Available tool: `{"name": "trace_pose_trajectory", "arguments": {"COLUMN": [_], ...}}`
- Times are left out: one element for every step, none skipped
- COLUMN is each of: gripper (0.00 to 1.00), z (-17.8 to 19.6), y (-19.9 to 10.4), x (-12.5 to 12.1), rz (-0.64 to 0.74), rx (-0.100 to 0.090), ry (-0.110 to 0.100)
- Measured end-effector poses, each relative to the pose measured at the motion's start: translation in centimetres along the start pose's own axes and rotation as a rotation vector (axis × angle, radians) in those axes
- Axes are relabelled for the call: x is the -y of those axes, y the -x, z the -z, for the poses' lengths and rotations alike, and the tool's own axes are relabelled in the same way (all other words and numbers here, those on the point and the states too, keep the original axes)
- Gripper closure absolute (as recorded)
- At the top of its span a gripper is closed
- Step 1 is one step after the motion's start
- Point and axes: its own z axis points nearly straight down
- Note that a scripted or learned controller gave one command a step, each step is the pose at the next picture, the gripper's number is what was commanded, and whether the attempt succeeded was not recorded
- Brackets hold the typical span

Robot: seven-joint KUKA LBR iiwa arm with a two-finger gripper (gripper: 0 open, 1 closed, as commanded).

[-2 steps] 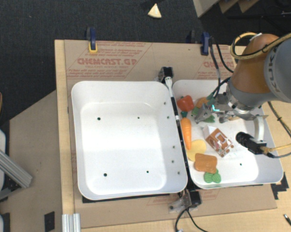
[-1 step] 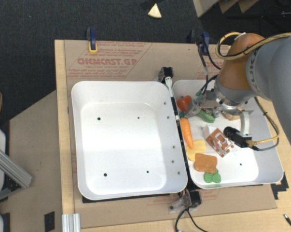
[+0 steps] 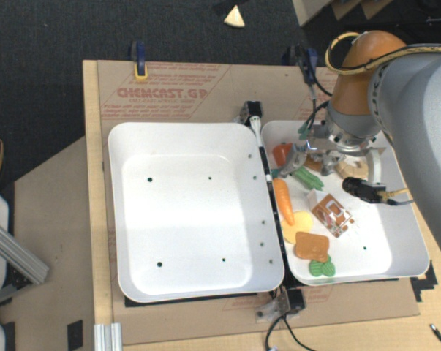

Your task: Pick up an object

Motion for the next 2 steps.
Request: {"name": "trace_pose_trajectory", "arguments": {"gripper": [0.0,0.0], "z": [0.04,0.03], "y": [-0.42,-0.33], "x": [0.12,0.12], "rz": [-0.007,-0.007], "rx": [0.01,0.008], "ry": [0.004,0.005]}}
